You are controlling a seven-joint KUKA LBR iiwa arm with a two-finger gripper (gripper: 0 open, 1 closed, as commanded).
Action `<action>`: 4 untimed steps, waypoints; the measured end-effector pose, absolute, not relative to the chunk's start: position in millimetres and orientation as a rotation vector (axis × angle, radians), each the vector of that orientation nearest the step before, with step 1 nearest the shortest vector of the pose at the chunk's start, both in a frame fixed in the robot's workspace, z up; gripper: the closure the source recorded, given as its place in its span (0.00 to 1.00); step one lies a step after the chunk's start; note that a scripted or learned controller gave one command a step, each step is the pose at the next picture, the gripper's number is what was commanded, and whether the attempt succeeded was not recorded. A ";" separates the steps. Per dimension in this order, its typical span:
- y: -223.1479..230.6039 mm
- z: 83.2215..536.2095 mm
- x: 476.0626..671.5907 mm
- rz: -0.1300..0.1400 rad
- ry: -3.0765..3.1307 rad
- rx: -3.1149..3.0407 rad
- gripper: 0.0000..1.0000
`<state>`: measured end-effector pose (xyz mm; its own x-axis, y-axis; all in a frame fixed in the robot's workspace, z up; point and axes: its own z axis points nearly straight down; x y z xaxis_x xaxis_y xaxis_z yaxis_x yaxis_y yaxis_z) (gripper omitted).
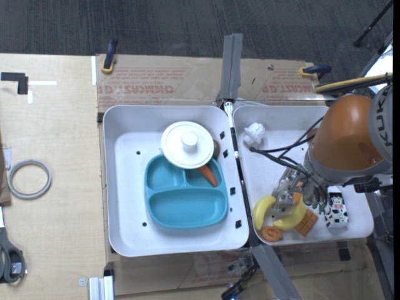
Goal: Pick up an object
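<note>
In the right bin (275,167), my gripper (288,195) hangs low over a cluster of toy food near the front wall. A yellow banana (265,211) curves right under and left of it, and the gripper seems to touch its upper side. A round orange piece (272,233) lies at the banana's front end, with a brown-orange block (306,225) just right of it. A small black-and-white box (336,209) stands at the far right. The orange wrist band (347,133) hides part of the bin behind the gripper.
A white crumpled object (254,132) lies at the back left of the right bin. The left bin (122,186) holds a blue divided plate (184,202), a white lid (187,144) and an orange carrot (209,176). A tape roll (28,179) lies on the bench at left.
</note>
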<state>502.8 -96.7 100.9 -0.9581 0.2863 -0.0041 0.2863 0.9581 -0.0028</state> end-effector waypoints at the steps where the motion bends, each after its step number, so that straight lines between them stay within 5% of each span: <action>1: -66.0 192.0 517.8 -0.001 3.082 0.592 1.00; 2: -66.1 201.4 519.6 -0.002 3.079 0.588 1.00; 3: -73.4 244.2 568.7 -0.001 3.132 0.186 1.00; 4: -128.6 93.1 610.6 -0.001 3.099 -0.484 1.00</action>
<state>610.6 -128.6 93.1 -0.9523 -0.3052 -0.0050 -0.3052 0.9523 -0.0016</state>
